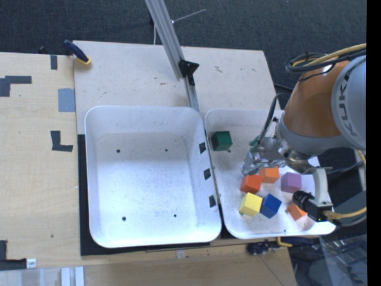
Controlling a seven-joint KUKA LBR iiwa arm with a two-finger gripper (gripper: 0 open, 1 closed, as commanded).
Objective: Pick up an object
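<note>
Jaws' state cannot be told; gripper (pixel 257 164) hovers over one orange-red cube (pixel 251 183), beside one yellow (pixel 250 204), one blue (pixel 271 205).

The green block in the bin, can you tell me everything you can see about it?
The green block is a small, dark green cube with a matte look, maybe wood or foam. It sits flat on the floor of the right bin, near the far corner beside the wall shared with the left bin. It stands alone, apart from the cluster of orange, yellow, blue and purple blocks nearer the front. Nothing touches it except the bin floor, and the gripper is off to its side.
</note>
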